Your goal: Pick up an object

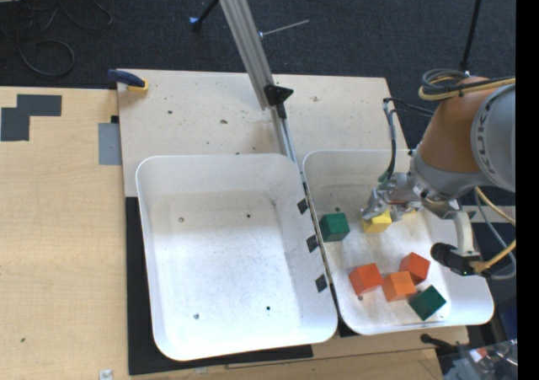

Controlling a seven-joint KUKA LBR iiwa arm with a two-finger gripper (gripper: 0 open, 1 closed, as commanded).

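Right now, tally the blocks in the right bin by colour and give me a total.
Green blocks: 2, one near the bin's left wall, one at the near edge.
Orange blocks: 3, at and.
Yellow block: 1, right at the gripper.
Total: 6 blocks, all in the right bin.

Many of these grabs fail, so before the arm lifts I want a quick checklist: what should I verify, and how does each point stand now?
1. Gripper over the right bin: ok.
2. Yellow block at the fingertips: ok, it sits right under them.
3. Block actually clamped between the fingers: cannot tell.
4. Neighbours clear of the yellow block: ok; the green block lies apart to its left, and the orange blocks sit nearer the front edge.
5. Dark green block clear of the lift: ok, it lies near the bin's front corner.
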